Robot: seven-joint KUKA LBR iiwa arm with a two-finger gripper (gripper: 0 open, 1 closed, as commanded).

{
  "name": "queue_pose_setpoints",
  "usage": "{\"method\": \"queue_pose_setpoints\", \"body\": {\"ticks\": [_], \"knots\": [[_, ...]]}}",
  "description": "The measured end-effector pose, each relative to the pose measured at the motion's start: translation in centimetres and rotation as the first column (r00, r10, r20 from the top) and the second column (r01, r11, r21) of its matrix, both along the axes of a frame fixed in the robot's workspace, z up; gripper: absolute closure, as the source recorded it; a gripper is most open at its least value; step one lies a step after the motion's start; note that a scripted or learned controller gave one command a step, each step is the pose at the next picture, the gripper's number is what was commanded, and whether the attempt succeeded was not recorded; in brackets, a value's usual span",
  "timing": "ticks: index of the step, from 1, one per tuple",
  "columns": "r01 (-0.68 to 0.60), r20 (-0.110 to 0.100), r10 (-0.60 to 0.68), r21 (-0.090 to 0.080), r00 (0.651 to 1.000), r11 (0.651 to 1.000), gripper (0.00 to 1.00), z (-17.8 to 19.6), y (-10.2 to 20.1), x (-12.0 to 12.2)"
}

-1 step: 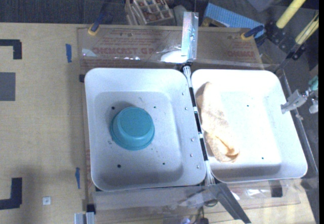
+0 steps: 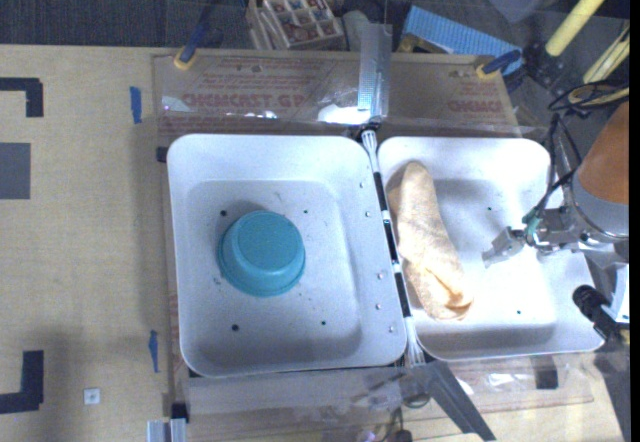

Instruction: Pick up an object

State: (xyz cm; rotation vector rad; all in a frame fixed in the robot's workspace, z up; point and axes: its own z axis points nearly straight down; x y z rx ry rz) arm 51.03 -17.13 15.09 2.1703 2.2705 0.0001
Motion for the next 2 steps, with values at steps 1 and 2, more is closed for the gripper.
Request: {"method": "queue_pose_setpoints", "body": {"ticks": [1,2], "knots": [[-0.165,0.008,0.165,-0.003,0.986,0.986,0.0,-5.2,7.4,5.7],[-0.154,0.017,0.154,-0.005,0.988,0.988,0.0,-5.6,6.8,11.4]]}}
